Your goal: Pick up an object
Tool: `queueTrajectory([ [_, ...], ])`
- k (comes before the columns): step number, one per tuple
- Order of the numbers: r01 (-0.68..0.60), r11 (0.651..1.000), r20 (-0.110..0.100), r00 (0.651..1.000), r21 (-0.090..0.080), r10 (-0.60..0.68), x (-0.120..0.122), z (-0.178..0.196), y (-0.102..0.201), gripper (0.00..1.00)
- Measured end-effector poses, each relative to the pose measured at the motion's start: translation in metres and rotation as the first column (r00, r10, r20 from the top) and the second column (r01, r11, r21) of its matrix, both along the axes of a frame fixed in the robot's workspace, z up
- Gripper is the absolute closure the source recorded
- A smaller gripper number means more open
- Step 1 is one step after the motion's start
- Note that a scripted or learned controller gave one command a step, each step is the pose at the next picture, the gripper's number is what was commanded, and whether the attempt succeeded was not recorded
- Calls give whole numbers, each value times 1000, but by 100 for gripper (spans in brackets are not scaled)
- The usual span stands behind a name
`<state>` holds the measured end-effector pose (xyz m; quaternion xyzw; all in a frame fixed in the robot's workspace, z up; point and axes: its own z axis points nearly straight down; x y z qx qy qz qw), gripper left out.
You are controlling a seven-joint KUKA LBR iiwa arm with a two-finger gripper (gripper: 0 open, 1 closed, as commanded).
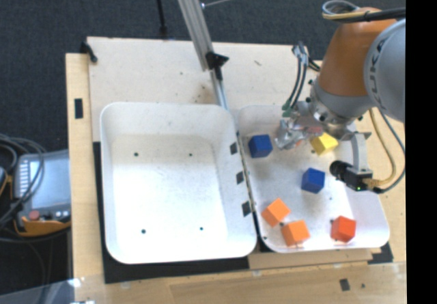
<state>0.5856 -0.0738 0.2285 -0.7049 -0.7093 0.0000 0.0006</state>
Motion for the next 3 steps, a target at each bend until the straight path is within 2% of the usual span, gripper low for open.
queueTrajectory([
  [1, 0, 1000, -1, 1000, 0, 0, 2, -7, 47, 100],
  [3, -2, 1000, 1, 1000, 1, 2, 10, 2, 141, 100],
])
